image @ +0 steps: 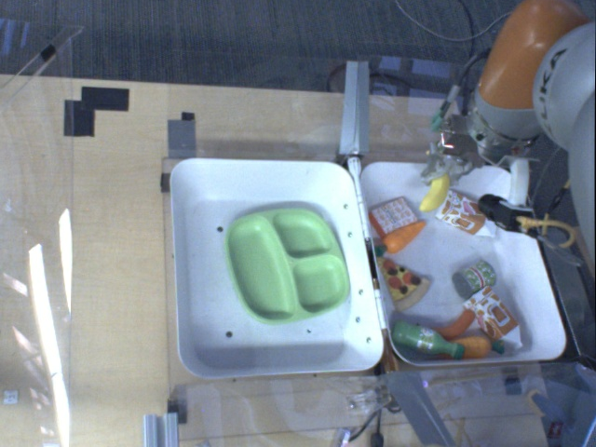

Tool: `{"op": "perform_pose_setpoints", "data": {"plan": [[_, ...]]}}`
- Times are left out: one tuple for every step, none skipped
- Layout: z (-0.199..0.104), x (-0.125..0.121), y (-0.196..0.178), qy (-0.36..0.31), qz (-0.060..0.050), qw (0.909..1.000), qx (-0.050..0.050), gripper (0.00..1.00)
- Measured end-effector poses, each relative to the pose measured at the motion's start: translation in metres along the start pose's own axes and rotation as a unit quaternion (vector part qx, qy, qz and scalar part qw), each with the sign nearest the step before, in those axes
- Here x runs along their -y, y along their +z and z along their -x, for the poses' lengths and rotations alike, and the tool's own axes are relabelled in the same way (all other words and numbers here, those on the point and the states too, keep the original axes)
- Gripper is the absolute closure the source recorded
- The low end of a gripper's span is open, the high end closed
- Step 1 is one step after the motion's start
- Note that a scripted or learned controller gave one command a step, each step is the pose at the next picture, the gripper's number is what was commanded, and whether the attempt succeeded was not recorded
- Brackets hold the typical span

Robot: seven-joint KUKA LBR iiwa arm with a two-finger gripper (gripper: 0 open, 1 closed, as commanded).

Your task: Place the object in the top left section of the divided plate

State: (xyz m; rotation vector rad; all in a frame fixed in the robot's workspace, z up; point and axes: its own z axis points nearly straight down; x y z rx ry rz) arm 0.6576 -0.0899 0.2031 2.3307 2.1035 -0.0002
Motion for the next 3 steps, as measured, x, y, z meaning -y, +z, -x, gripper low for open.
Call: {"op": "perform_pose_setpoints", "data": {"plan": [[-0.092,0.002,0.021,0.042,0.000,0.9991,-0.001,1.00],[-0.170,0.052,0.021,0.073,-0.001,0.9973,-0.001,1.00],[-0.169,0.052,0.021,0.074,-0.001,0.9973,-0.001,0.00]]}}
